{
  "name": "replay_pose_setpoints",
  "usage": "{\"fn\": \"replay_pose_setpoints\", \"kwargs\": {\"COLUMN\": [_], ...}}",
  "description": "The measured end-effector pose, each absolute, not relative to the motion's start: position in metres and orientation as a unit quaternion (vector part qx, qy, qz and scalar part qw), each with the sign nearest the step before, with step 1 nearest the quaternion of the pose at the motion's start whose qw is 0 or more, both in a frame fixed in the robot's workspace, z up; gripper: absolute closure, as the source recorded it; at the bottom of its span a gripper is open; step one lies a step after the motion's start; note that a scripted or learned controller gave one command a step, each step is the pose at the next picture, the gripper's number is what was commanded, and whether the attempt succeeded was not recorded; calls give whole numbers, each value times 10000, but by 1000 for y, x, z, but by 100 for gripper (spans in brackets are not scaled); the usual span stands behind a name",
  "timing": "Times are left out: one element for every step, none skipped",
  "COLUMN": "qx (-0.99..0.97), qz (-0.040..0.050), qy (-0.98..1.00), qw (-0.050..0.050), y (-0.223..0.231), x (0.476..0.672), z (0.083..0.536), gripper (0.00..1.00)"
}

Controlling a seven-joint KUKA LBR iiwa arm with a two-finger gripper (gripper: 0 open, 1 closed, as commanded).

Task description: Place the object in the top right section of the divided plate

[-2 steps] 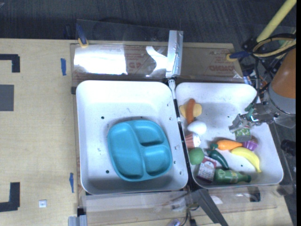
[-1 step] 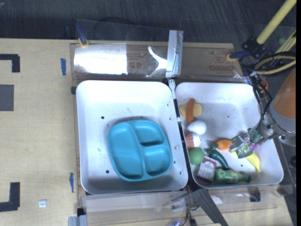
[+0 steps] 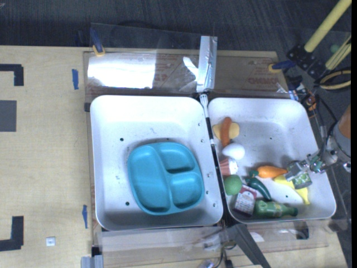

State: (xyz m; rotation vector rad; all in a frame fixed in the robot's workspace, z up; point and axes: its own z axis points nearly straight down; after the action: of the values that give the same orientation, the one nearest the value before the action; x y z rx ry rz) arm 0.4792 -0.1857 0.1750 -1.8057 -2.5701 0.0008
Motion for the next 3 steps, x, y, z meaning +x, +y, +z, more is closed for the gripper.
{"fn": "replay_pose_setpoints", "kwargs": {"qx": [-4399, -3373, -2241], "qz": [-3, -1, -6], "qy": [-8981, -9414, -9746], "qw": [7, -29, -5], "y": [-224, -223, -223], "x": [480, 481, 480], "z": [151, 171, 162], "gripper": [100, 100, 100]}}
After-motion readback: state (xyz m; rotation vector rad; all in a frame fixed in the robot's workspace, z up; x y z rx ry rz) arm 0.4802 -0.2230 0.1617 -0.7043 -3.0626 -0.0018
